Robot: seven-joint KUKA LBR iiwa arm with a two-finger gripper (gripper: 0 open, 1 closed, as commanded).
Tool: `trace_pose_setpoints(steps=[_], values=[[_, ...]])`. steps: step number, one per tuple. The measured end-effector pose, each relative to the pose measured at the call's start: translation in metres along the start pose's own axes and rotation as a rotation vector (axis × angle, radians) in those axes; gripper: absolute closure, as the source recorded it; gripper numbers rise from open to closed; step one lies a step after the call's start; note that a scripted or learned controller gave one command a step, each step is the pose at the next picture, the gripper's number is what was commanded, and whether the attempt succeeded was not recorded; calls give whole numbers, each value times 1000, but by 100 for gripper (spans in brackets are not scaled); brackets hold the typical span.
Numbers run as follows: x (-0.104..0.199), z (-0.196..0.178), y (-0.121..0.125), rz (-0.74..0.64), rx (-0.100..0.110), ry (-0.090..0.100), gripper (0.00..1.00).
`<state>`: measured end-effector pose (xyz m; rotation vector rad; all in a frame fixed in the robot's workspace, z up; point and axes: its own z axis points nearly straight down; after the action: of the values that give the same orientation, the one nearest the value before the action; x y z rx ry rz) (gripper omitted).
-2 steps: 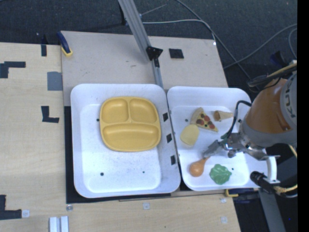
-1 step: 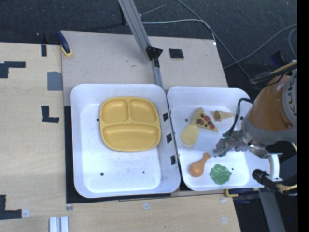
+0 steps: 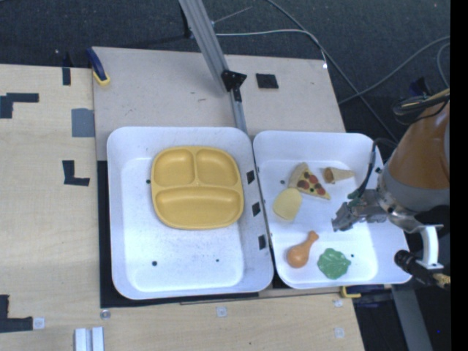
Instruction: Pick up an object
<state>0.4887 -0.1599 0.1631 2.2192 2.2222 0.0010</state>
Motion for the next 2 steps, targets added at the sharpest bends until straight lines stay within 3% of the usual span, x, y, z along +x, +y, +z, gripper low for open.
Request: trace_pose_setpoints(steps=[1, 2], values=[[-1, -62, 7, -1, -4, -1, 100], [-1, -86, 7, 0, -1, 0, 100]])
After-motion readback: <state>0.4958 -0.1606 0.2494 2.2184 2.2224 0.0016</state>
